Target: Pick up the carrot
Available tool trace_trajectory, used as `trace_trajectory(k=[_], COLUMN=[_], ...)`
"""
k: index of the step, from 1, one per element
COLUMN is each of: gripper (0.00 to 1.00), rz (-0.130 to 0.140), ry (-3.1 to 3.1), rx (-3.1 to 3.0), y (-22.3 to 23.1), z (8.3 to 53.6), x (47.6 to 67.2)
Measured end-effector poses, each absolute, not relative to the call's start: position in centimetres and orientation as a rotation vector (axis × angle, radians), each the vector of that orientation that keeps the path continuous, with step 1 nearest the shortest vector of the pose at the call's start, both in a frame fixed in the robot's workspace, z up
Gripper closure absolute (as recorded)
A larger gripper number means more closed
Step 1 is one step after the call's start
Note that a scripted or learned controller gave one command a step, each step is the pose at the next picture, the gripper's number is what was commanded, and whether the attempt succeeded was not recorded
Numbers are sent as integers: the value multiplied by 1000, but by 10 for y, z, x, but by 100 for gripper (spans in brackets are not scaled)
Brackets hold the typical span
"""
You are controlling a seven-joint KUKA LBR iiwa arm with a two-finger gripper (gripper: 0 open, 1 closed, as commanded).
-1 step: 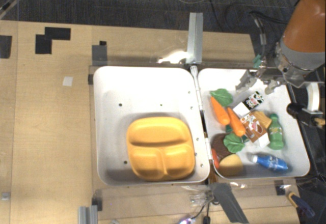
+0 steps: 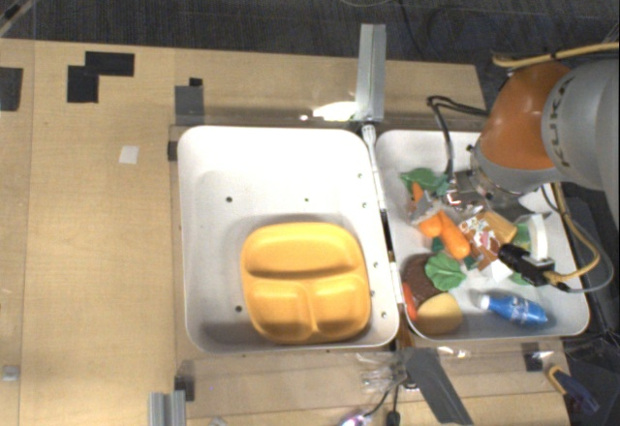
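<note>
The carrot is orange and lies tilted in the middle of the right bin, among other toy foods. A green leafy piece sits just below it; whether that is part of the carrot I cannot say. My gripper hangs low over the clutter, right beside the carrot's right end, under the grey wrist with the orange band. The wrist and the clutter hide how the gripper meets the carrot.
The left bin holds a yellow sectioned tray. The right bin also holds a green leafy item, a blue bottle, a potato-like piece, a dark brown lump and a white item. Cables trail at the right.
</note>
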State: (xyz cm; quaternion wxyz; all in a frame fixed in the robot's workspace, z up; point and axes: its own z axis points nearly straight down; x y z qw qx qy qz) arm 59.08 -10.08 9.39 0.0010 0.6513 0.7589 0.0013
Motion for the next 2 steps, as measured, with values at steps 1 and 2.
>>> trace_trajectory(k=[1, 2], gripper=[100, 100], rz=[6, 2], ry=[2385, 2146], rx=[2041, 2294], y=[-100, -107], z=[103, 133], x=[593, 591])
